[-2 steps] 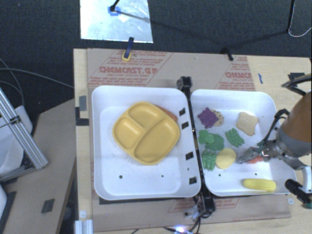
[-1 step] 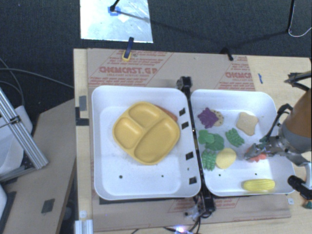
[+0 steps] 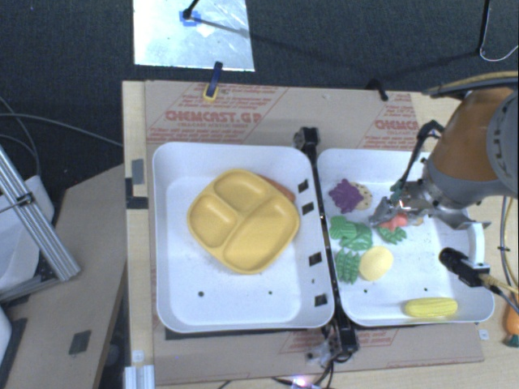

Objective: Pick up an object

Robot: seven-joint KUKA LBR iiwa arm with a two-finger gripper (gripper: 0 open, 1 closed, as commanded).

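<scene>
Fingers: we cannot tell whether they are spread or closed; the gripper is a dark, blurred cluster and its tips do not separate clearly.
Gripper: we see it low over the right bin, at that bin's middle, reaching in from the right below the grey wrist and orange band of the arm.
Carrot: we see a small orange-red piece with a green end just below the gripper tips, touching or nearly touching them; we cannot say it sits between the fingers.
Grapes: a purple bunch lies in the right bin's upper left, near the gripper's left side but apart from it.
Greens: two leafy green pieces lie along the right bin's left side, below the grapes.
Lemon: a pale yellow round rests just beside the lower greens, below the gripper.
Corn: a yellow cob lies by the right bin's front wall, well apart from the gripper.
Left bin: we see a white bin holding a yellow divided plate at its centre.
</scene>
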